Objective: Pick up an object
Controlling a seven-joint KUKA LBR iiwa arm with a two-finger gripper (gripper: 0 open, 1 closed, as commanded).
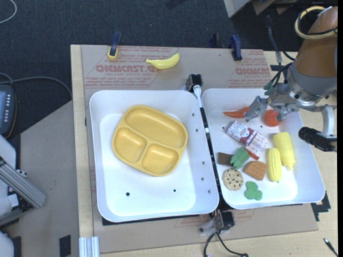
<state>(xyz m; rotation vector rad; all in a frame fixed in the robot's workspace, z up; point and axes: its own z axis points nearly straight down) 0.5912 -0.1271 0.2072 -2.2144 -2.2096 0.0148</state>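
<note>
My arm (316, 52) reaching in from the right, orange band above the grey wrist, gripper (270, 108) pointed down and low at the far end of my right-hand side

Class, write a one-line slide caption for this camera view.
Gripper over the right bin of toy food; yellow tray in the left bin.
</note>
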